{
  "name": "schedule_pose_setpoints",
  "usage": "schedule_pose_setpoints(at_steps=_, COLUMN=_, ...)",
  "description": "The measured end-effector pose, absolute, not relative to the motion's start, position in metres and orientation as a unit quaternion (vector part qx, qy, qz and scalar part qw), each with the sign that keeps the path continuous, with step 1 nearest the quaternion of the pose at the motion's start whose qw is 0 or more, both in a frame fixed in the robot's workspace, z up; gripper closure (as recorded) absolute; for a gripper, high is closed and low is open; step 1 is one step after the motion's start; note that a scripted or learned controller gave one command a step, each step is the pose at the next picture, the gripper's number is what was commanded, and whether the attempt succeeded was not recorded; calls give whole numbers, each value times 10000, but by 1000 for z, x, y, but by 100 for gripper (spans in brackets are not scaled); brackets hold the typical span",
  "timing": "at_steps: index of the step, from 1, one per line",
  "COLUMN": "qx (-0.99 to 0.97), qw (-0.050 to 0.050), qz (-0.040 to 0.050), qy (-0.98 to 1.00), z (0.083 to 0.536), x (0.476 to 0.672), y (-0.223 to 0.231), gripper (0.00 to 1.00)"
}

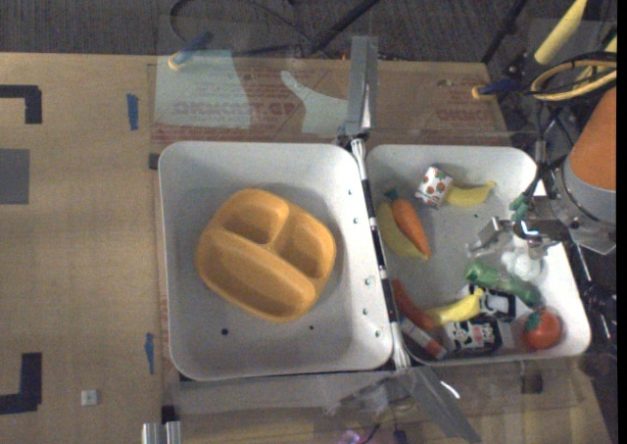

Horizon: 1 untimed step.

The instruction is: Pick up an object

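Gripper (516, 233) hangs low over the right side of the right bin (446, 160), just above the green thing (502, 281); how it's set, I can't tell from here, too blurred. Nothing visibly lifted, so the pick looks not yet done.

Candidates all sit in that bin: carrot (409, 222) on a banana (391, 234) at the left wall, small spotted cup (434, 185) and another banana (468, 194) at the far side, tomato (541, 327) in the near right corner, milk carton (475, 336) near edge.

Left bin (186, 266) has just the orange tray (265, 253).

Left to do: descend, close, lift.
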State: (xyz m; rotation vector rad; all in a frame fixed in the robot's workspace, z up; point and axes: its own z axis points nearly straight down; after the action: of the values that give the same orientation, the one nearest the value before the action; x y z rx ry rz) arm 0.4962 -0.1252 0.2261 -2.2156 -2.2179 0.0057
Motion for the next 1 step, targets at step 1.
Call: schedule_pose_setpoints(at_steps=1, qx=-6192, qw=6, qz=1, qy=-7852, z=102, x=516, y=-129, gripper=0)
